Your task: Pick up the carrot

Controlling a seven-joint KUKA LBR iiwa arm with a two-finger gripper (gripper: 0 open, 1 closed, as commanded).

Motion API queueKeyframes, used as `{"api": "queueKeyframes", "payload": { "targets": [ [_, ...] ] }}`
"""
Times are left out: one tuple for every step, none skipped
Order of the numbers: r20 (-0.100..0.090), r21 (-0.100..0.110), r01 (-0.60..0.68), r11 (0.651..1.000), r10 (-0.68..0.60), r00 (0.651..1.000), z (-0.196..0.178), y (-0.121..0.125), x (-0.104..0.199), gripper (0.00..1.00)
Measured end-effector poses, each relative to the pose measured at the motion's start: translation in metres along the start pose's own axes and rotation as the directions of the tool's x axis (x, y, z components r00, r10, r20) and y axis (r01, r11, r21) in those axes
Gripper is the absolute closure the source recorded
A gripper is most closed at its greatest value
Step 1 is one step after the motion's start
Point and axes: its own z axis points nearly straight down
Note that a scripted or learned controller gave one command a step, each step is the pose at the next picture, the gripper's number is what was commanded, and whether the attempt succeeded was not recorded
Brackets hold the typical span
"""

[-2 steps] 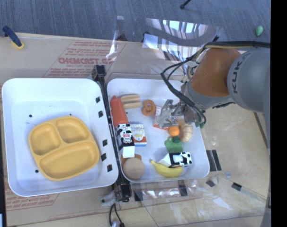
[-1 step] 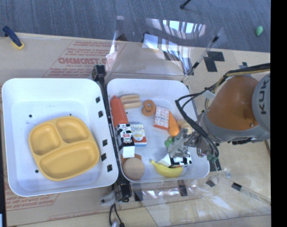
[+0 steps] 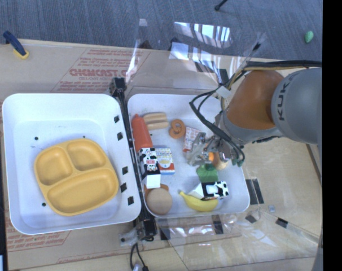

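Observation:
The carrot [image 3: 218,162] lies in the right bin [image 3: 176,101], near its right wall. Only a small orange piece shows, with its green leafy top [image 3: 206,173] just below it. My gripper [image 3: 209,153] hangs straight over the carrot, low in the bin, and covers most of it. The grey arm with its orange band [image 3: 253,100] reaches in from the right. I cannot make out whether the carrot sits inside the gripper.
The right bin also holds a red sausage [image 3: 140,133], a bun [image 3: 155,119], a donut [image 3: 177,129], a snack packet [image 3: 192,140], two small cartons [image 3: 157,164], a brown ball [image 3: 158,201], a banana [image 3: 198,202] and a cow-print carton [image 3: 215,189]. A yellow divided plate [image 3: 75,176] lies in the left bin [image 3: 24,109].

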Motion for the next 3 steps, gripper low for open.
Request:
{"api": "queueKeyframes", "payload": {
  "targets": [
    [0.012,0.003,0.109,0.994,-0.109,0.994,-0.035,-0.006,0.08,1.0],
    [0.002,0.0,-0.444,0.896,0.444,0.896,-0.144,0.011,0.04,1.0],
    [0.0,0.0,-0.522,0.853,0.522,0.853,-0.001,-0.005,0.076,1.0]
  ]
}}
